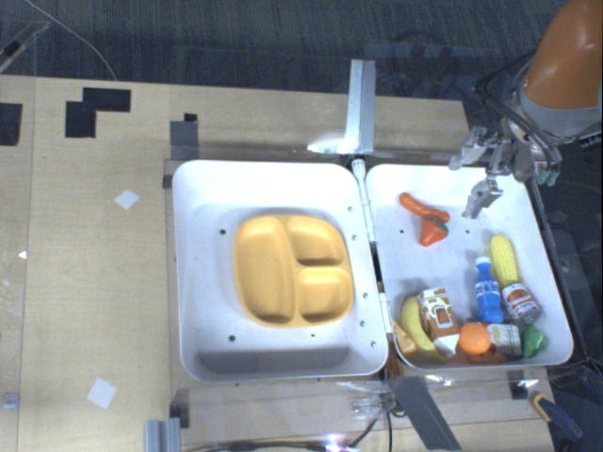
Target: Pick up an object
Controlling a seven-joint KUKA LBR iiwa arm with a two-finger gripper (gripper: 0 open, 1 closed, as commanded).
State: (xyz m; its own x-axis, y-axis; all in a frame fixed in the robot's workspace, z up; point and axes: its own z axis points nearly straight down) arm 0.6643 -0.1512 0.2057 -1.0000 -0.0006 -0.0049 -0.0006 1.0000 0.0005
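The gripper (483, 199) hangs over the far part of the right bin (558, 320), and whether it is open or shut cannot be told from this view; nothing is seen held in it. Nearest to it, just to its left and a little lower in the view, a carrot (420, 205) lies on the bin floor with a red pepper (432, 234) touching its near end. Straight toward the camera from the gripper lies a corn cob (503, 258), and beside that a blue bottle (487, 292) lies lengthwise. Further on, a small can (520, 301) rests beside the bottle. At the bin's near wall, well away from the gripper, sits a tight cluster: a banana (414, 322), a small carton (437, 313) leaning on it, an orange (476, 339), a second can (506, 338) and a green vegetable (534, 341). Far off to the gripper's left, across the shared rim, the left bin (198, 252) holds a yellow divided tray (290, 269) at its middle.
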